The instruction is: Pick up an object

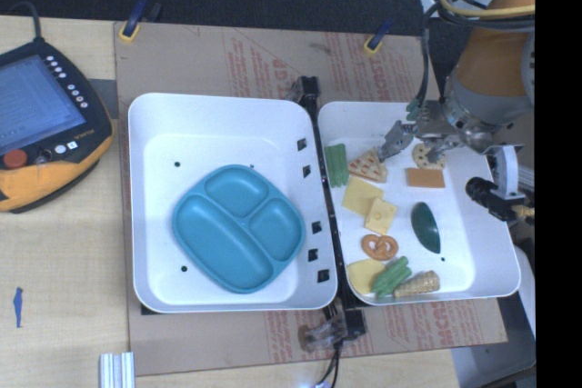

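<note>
1. The arm reaches in from the right, its orange band above the wrist, and its gripper hangs low over the far part of the right bin.
2. The fingers look spread apart, with nothing between them; their tips sit just beside a pizza slice.
3. The right bin holds the toy food: a green strip at the left wall, two yellow cheese pieces near the middle, and a pretzel nearer to us.
4. A dark green leaf-shaped piece lies right of the cheese, and an orange cracker lies farther back, under the gripper's right side.
5. At the near wall sit a green bean pod and a waffle cone, touching each other.
6. The left bin holds a blue divided plate, lying flat.
7. On the bench at far left rests a control pendant with a screen.
</note>
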Robot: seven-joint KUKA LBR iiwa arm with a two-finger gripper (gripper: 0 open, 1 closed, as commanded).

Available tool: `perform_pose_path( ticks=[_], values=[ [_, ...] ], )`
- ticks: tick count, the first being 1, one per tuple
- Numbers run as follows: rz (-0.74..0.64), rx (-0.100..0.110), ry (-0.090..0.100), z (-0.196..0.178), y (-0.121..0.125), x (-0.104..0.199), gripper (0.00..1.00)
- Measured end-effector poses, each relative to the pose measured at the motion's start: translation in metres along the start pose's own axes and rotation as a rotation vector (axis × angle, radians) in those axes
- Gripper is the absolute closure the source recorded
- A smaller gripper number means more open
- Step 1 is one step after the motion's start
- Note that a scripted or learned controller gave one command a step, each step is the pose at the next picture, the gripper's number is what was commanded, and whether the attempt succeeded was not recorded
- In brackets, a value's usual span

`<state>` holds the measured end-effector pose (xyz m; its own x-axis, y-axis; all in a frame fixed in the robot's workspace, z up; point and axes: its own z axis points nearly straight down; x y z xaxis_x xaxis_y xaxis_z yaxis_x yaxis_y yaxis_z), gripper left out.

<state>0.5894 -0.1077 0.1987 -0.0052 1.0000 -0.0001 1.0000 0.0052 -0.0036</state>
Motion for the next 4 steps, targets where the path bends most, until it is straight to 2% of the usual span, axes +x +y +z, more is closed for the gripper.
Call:
perform_pose_path(
  ticks=[1, 2, 3, 4],
  values=[
    [0.002, 0.011, 0.003, 0.113, -0.062, -0.004, 0.00],
    [0.002, 0.006, 0.003, 0.108, -0.101, 0.013, 0.00],
    [0.002, 0.004, 0.002, 0.108, -0.114, 0.015, 0.00],
    [-0.001, -0.008, -0.001, 0.106, -0.038, 0.012, 0.00]
  ],
)
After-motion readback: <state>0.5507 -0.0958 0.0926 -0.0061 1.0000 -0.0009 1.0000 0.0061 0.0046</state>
